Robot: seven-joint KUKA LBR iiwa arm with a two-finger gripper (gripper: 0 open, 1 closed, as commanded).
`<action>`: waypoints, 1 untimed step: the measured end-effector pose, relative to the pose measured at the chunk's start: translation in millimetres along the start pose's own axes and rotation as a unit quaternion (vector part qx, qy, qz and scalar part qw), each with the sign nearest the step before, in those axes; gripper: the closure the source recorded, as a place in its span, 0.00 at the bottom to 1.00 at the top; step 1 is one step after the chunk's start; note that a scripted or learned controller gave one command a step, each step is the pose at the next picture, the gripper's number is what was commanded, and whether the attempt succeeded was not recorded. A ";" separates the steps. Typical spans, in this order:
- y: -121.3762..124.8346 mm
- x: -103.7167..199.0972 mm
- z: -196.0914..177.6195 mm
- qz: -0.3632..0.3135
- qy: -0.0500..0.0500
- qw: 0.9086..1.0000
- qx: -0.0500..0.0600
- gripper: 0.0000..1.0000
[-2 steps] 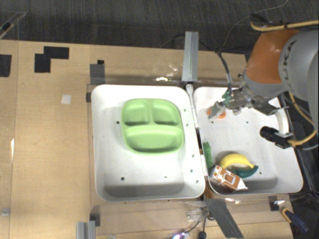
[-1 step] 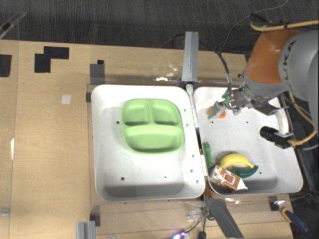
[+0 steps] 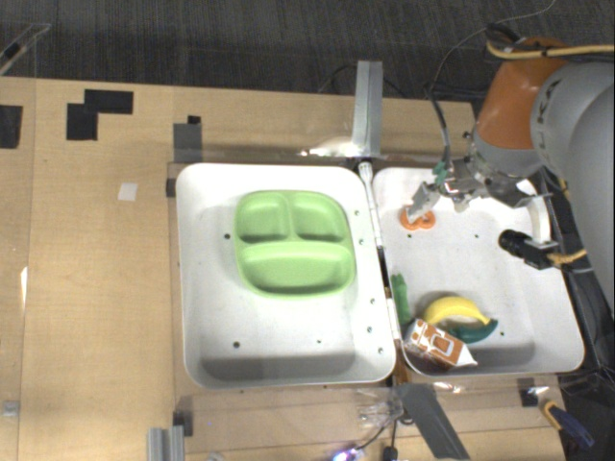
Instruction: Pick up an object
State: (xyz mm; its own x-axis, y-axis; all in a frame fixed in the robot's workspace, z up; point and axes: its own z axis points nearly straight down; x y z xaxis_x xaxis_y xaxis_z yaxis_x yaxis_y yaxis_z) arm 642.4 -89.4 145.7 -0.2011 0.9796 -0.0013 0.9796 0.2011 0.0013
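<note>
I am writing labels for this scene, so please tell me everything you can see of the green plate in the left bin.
The green plate is pale green and looks like smooth plastic. It is a rounded rectangle with three compartments: two smaller ones on the far side and one wide one on the near side. It lies flat, right side up, on the floor of the left bin, toward the bin's far right part. Its compartments hold nothing, and only the bin touches it.

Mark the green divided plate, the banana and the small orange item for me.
green divided plate [image 3: 291, 241]: camera view, on its middle ridge.
banana [image 3: 455, 310]: camera view, on its yellow body.
small orange item [image 3: 417, 221]: camera view, on its visible orange edge.
</note>
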 end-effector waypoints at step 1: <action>8.0 -17.0 56.7 -0.032 -0.002 0.999 -0.005 0.00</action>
State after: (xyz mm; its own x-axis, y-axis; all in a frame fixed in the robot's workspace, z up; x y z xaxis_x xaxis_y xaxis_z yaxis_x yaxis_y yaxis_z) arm 653.7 -104.5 89.0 -0.2624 0.9649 -0.0047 0.9649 0.2625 0.0112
